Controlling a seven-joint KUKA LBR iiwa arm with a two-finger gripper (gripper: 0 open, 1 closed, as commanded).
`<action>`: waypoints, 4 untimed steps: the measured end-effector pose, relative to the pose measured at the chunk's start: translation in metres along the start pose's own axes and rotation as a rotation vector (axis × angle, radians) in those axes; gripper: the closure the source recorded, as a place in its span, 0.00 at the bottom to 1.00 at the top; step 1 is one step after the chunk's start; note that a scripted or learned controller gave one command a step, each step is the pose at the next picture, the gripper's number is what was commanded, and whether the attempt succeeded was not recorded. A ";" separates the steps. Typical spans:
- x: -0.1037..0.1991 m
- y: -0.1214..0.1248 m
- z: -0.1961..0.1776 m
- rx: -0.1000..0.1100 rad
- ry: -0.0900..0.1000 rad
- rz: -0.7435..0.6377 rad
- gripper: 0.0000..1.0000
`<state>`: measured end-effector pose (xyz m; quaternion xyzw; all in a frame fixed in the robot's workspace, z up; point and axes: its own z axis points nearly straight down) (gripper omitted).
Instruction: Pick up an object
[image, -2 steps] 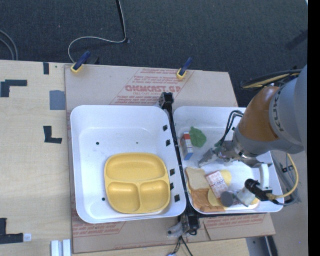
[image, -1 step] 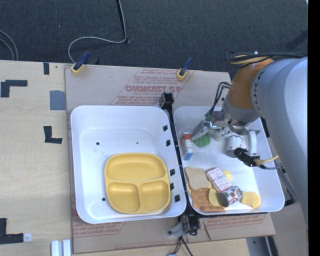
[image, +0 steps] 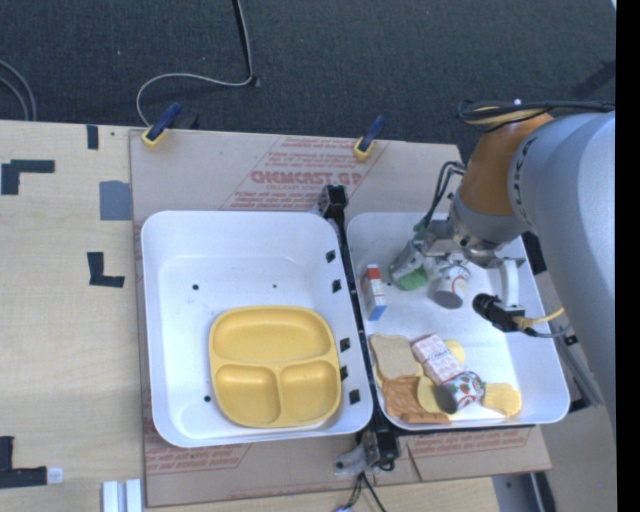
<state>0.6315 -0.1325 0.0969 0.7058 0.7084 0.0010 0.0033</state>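
Two shallow white bins sit side by side on the table (image: 60, 330), on a brown cardboard sheet (image: 290, 175) held at its upper edge by two clamps with blue and yellow handles.

The left bin (image: 165, 250), in the middle of the frame, holds one yellow divided plate (image: 275, 365) with three compartments. The plate lies flat in the lower right part of that bin, near the wall shared with the other bin.

The right bin (image: 545, 395) holds everything else. A small red, white and blue box (image: 374, 293) lies near its left wall, about halfway up. In the lower part of the bin there is a cluster: a slice of pale bread (image: 394, 353), a browner toasted slice (image: 400, 397) below it and touching it, a red and white packet (image: 434, 356) lying partly over the pale slice, a small dark can (image: 462, 390) just to its lower right, and yellow pieces (image: 502, 400) by the lower right corner.

The arm (image: 560, 190) comes in from the right side of the frame, its orange band above the wrist. The tool (image: 425, 262) is low over the upper middle of the right bin. A green object (image: 409, 277) lies right at its tip, with a grey cylinder (image: 448, 288) just to the right of it. Whether the tool stands wide or narrow, and whether the green object is between its fingers, cannot be told from this angle.
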 end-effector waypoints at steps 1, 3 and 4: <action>-0.032 -0.073 -0.089 0.007 0.002 0.007 1.00; 0.037 -0.051 -0.118 0.009 0.005 -0.002 1.00; 0.112 -0.112 -0.086 0.017 0.007 -0.003 1.00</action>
